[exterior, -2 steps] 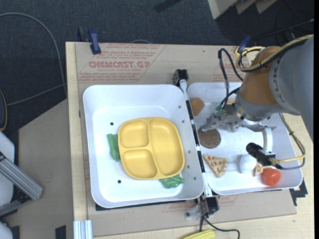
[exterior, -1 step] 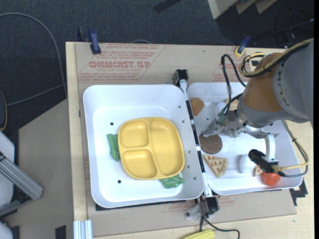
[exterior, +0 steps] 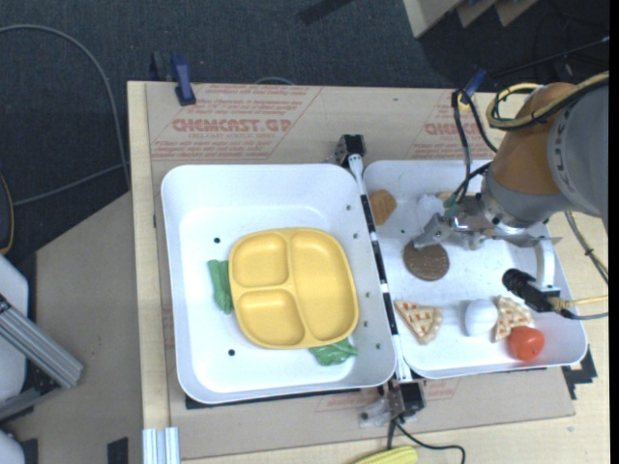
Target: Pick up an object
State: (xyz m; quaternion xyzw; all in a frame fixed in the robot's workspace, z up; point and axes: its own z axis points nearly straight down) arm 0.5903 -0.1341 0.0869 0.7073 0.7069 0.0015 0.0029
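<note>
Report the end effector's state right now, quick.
End effector: open or shut cannot be told; it hangs in the right bin just above the brown round patty.

A grey arm (exterior: pixel 588 143) is seen with an orange band (exterior: pixel 527 158) above the wrist; black and yellow cables (exterior: pixel 503 109) are looped beside it.

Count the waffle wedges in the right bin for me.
2: one waffle wedge at the near left, another near right beside the tomato. The arm may hide more.
</note>
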